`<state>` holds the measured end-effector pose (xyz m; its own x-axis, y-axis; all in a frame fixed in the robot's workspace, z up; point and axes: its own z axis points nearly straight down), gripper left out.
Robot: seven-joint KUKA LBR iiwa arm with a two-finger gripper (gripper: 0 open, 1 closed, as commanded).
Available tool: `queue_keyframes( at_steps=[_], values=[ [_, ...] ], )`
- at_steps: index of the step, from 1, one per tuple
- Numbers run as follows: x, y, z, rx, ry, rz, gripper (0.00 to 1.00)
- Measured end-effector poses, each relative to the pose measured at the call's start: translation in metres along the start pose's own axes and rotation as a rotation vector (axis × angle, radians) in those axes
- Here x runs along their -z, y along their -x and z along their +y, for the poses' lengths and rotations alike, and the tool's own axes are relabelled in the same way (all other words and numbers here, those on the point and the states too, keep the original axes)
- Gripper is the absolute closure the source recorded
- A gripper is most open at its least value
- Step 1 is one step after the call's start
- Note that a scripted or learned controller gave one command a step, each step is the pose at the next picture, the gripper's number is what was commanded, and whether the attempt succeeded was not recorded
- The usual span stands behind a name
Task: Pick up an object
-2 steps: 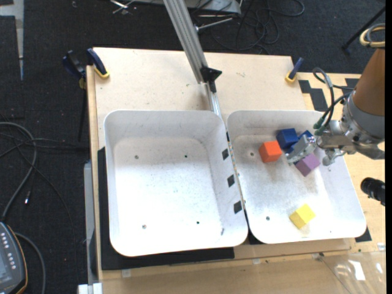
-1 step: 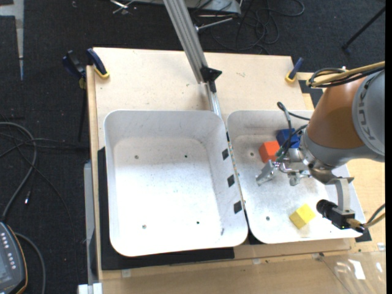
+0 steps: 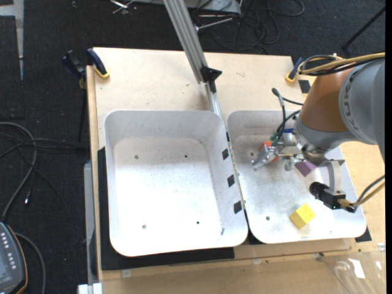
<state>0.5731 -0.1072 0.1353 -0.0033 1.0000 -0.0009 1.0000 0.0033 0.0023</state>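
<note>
A yellow block (image 3: 302,216) lies near the front of the right bin (image 3: 269,204). A purple object (image 3: 304,167) sits further back, partly hidden under the arm's wrist. My gripper (image 3: 262,158) hangs low over the middle of the right bin, to the left of the purple object and behind and left of the yellow block. It has a small orange-red part on its body. Nothing is visible in its grasp.
The left bin (image 3: 165,182) stands beside the right one, divided from it by a shared wall (image 3: 231,170). A slanted metal pole (image 3: 187,35) rises from behind the bins. A black part with a cable (image 3: 326,195) hangs by the right bin's right side.
</note>
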Motion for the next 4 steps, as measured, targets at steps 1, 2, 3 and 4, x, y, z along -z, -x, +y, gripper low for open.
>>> queue_keyframes(
  at_steps=[1, 2, 3, 4],
  values=[
    [-0.015, 0.028, -0.009, -0.006, -0.005, 0.000, 0.00],
    [-0.014, 0.026, -0.008, -0.004, -0.002, 0.001, 0.00],
    [-0.040, 0.007, 0.060, 0.002, 0.002, 0.000, 0.00],
    [-0.030, 0.008, 0.058, 0.002, 0.000, -0.001, 1.00]
  ],
)
